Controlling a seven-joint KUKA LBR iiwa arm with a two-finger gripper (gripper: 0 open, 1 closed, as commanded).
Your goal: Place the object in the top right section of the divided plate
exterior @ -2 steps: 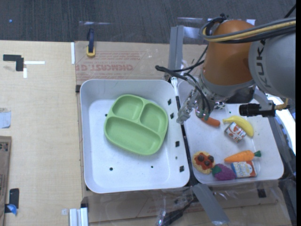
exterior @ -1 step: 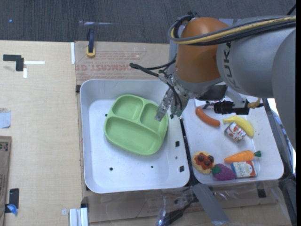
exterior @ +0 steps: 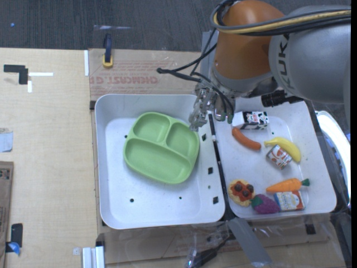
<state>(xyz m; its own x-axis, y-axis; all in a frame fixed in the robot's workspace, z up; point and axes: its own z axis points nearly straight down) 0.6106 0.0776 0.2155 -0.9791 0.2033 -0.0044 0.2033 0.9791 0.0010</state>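
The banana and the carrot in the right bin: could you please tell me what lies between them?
In the camera view, a small red-and-white can lies between the banana and the carrot, close under the banana.

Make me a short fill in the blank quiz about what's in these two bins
1. The divided plate in the left bin is ____ in colour.
2. The banana lies in the ____ bin.
3. The plate has ____ sections.
4. The end effector hangs over the plate's top ____ section.

Missing words: green; right; three; right
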